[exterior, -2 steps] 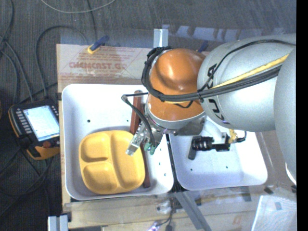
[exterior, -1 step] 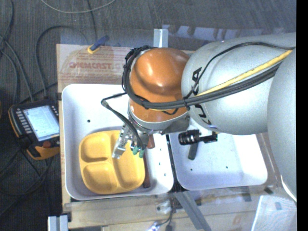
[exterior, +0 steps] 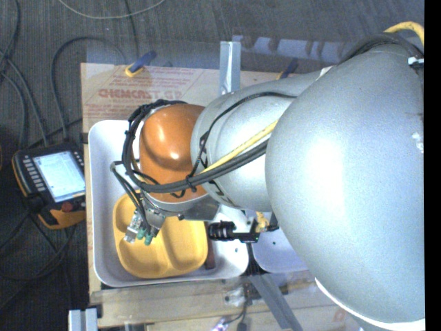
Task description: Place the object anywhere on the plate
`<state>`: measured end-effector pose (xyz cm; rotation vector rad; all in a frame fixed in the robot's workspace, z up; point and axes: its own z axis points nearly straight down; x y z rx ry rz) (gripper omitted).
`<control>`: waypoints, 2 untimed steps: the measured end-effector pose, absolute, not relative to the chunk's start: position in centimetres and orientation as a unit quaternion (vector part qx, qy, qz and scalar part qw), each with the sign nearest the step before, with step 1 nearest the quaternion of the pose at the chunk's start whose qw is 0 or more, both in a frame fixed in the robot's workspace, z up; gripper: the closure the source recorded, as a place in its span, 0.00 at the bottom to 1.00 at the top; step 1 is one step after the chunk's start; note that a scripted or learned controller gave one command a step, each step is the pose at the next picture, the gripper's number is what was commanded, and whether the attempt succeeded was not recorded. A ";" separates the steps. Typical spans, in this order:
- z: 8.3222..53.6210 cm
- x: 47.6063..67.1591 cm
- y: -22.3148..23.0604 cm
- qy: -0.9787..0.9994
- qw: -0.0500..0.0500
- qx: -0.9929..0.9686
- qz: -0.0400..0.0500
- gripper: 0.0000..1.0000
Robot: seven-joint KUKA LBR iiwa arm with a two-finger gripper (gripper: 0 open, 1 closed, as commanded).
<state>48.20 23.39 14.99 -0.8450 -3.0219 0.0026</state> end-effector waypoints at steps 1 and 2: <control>19.7 48.3 23.3 -0.956 0.001 -0.293 0.001 1.00; 22.4 48.4 19.6 -0.898 0.000 -0.440 0.001 1.00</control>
